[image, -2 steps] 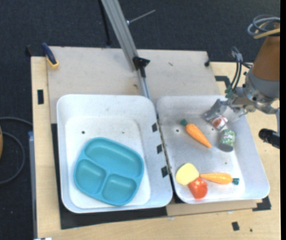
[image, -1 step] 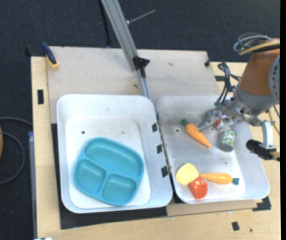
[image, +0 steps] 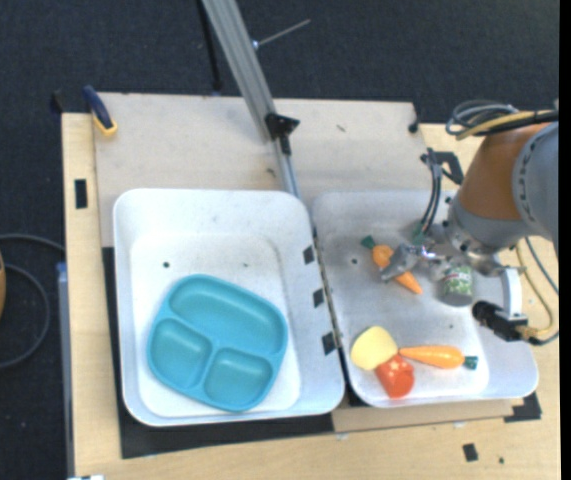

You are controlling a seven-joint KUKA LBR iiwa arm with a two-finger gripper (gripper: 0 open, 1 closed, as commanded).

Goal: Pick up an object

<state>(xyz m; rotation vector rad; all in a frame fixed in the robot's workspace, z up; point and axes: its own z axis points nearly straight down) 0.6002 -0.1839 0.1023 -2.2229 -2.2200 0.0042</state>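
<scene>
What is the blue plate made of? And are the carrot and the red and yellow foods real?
The blue plate looks like smooth moulded plastic: even colour, rounded compartments, soft sheen. The carrot, red piece and yellow piece seem to be plastic toy food, flatly coloured and slightly glossy, though this view cannot settle it.

no legible text, no labels, brands, numbers or signs readable on anything

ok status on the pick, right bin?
Gripper down in right bin, over small carrot pieces. Nothing seen held. Yellow lemon, red pepper, whole carrot lie at near edge, apart from gripper.
</scene>
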